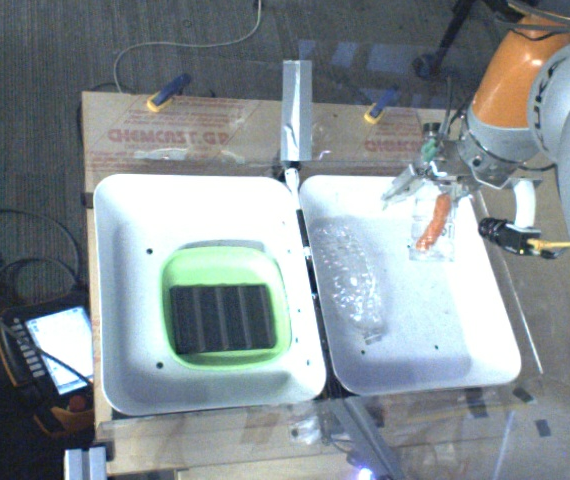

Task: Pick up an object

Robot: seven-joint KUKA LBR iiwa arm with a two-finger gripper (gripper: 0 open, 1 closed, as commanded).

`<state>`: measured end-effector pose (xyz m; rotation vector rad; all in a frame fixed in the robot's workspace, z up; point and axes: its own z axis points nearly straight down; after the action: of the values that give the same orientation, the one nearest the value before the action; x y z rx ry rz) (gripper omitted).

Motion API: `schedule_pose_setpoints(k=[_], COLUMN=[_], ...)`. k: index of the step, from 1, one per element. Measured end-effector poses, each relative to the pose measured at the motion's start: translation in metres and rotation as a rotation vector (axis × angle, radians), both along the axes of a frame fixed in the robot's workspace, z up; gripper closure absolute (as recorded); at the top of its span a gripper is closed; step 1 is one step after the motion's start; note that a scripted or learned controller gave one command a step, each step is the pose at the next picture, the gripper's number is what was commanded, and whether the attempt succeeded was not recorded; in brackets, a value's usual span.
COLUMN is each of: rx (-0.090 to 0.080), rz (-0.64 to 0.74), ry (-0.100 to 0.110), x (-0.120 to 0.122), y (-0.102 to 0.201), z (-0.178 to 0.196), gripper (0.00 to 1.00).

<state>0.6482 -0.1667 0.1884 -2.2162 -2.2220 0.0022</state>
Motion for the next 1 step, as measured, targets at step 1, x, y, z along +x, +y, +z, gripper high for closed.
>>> schedule_pose_setpoints(k=[1], rx=[-0.005], rz=[-0.276], ry=[0.000], x=[0.0148], y=[-0.0047], z=[0.0241], gripper=[0.00])
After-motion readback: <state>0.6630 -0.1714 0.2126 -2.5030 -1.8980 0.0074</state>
